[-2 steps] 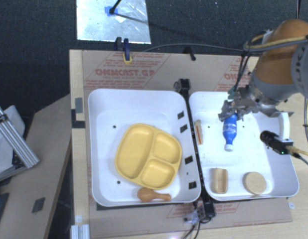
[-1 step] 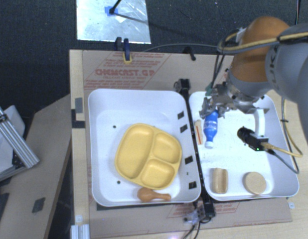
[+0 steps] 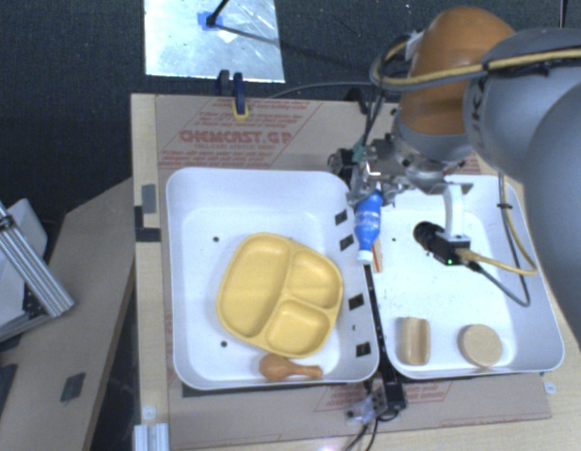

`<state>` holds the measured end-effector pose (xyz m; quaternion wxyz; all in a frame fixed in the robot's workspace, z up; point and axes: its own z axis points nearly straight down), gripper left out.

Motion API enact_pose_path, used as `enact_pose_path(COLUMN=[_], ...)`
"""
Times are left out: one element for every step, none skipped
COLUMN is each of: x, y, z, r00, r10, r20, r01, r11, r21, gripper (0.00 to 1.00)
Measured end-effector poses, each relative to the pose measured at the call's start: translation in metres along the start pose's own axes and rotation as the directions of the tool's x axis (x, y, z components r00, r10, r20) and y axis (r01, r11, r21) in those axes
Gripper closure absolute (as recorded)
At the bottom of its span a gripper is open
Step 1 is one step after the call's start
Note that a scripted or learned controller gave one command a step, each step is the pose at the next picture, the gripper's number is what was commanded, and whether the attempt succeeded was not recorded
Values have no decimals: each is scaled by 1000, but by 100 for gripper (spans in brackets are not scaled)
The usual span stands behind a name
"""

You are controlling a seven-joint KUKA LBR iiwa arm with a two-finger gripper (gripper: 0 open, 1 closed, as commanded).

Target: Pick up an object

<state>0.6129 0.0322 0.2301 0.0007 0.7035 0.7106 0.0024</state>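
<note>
Two shallow white bins are seen side by side. The task's thing is judged to be the blue tube (image 3: 368, 225). It is set at a slight slant right at the ridge between the bins, just inside the left wall of the right bin (image 3: 516, 327), with its orange tip pointed toward the near edge. The gripper (image 3: 370, 188) is placed directly above the tube's upper end, touching it or very nearly so. Whether the pincer is spread, pressed together or pinching the tube cannot be told, since the contact is hidden by the wrist. Nor can it be told whether the tube is raised or is rested against the wall.

The step in hand is judged to be the securing and lifting of the tube. It is done well if the hold is taken squarely across the round body and not at the very end, so that the tube is not squeezed out sideways. The lift is best made straight up, so that the orange tip is not dragged along the ridge or caught on it. Some swing is to be expected, as most of the tube's length is hung below the hold, and a slow rise is advised.

Nothing else is found in the way. A tan block (image 3: 413, 340) and a tan disc (image 3: 480, 345) are seen near the right bin's front edge, well apart from the tube. In the left bin (image 3: 192, 214), a yellow divided plate (image 3: 279, 294) is seen with a brown drumstick (image 3: 289, 369) just beside it.
</note>
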Motion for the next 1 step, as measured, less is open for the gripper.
enact_pose_path(x=[53], y=[7], z=[5], r00=[1000], r10=[0], r20=[0], r01=[0], r11=[1000], r21=[2], gripper=[100])
